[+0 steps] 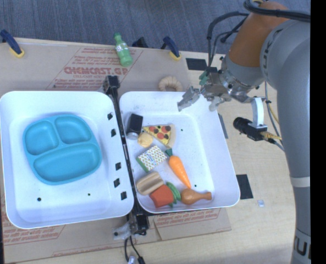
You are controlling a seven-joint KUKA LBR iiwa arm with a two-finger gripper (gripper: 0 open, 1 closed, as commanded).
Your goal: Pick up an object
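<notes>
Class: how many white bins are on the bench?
2: left bin holding a blue divided tray; right bin holding the toy food. None seems hidden.

The cardboard-covered bench (86,70) bears two white bins (9,147), a green bottle (122,50) and a ring (170,83).

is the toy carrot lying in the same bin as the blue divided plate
No, the toy carrot lies in the right bin, while the blue divided plate sits in the left bin.
</notes>
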